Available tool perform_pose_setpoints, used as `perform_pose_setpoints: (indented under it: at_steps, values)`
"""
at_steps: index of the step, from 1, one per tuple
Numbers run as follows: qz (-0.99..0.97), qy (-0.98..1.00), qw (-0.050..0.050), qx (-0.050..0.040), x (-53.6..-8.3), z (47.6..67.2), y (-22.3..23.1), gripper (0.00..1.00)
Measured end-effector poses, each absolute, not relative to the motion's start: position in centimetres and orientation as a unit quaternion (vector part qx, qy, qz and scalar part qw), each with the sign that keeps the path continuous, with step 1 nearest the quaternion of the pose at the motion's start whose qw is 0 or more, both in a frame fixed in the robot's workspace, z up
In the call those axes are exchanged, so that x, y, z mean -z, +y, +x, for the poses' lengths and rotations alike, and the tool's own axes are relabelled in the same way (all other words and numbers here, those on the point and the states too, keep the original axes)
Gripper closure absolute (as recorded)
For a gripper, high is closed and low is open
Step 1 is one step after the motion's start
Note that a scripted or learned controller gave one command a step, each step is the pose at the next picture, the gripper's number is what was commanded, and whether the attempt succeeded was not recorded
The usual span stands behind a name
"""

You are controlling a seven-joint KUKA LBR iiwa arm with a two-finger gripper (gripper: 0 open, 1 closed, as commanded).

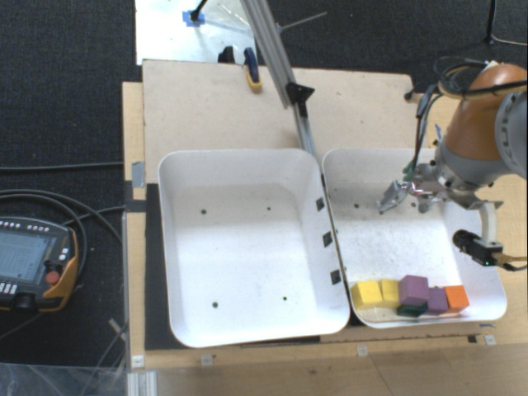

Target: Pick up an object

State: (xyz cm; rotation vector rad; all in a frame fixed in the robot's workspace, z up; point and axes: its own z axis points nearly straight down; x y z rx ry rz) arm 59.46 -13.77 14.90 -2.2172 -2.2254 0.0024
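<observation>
Blocks sit in a row along the near edge of the right bin [363, 221]: two yellow blocks [375, 293], a purple block [414, 288], a small dark green block [411, 309], a lighter purple block [437, 300] and an orange block [456, 297]. We see the gripper [398, 195] up near the far edge of that bin, with nothing in it. We cannot tell if it is spread or pressed together. To do this well, we think it should come toward the near edge, drop straight over one block, and squeeze its flat sides. The left bin [177, 221] sits beside it.
</observation>
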Motion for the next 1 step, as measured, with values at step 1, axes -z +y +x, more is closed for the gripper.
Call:
perform_pose_setpoints:
  at_steps: [1]
  values:
    - [-0.707,-0.708,0.004,-0.0013,-8.78,51.51,-9.01,0.00]
